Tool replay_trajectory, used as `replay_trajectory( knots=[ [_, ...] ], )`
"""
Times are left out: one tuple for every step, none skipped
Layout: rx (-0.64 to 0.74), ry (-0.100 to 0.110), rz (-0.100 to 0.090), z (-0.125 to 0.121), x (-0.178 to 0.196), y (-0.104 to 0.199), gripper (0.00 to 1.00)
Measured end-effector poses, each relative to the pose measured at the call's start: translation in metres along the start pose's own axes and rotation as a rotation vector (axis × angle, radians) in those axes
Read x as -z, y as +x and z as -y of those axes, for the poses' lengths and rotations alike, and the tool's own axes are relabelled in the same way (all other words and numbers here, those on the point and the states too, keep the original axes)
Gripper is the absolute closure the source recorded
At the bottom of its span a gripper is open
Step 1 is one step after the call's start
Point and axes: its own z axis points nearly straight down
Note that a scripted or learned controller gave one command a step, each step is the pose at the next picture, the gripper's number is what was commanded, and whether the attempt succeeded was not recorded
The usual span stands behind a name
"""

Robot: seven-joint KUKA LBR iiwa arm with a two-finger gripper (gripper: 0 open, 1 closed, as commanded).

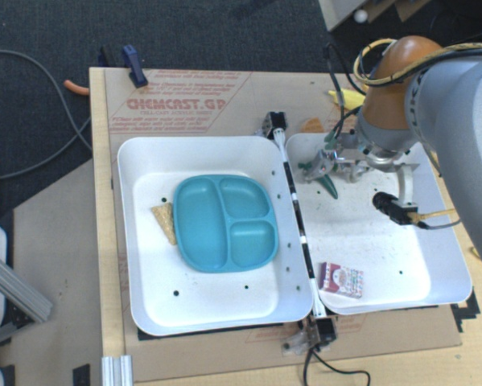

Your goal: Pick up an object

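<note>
At the far left of the frame a grey cable (31,79) was seen looping over the dark floor. A blue clamp (133,65) was fixed at the upper left corner of the brown board with red lettering (176,99), on which both bins were set.

In the left shallow white bin (136,163) a small tan speckled flat piece (163,219) was found left of centre. Its right side touched the left edge of a teal plastic plate with three compartments (224,222), which was laid flat in the middle of that bin.

The right shallow white bin (434,276) was set just beside the first. Near its lower left corner a small red-and-white printed packet (340,280) was laid flat, well apart from the gripper.

The two-finger gripper (327,174) was positioned over the upper left part of the right bin, close to its left wall. Whether it was released or clenched could not be told. The grey arm with its orange band (401,63) was seen reaching in from the upper right of the frame.
</note>
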Motion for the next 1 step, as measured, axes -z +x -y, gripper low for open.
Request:
replay_trajectory(
  knots=[
    [0.001,0.006,0.000,0.0010,0.0091,0.0003,1.00]
  ],
)
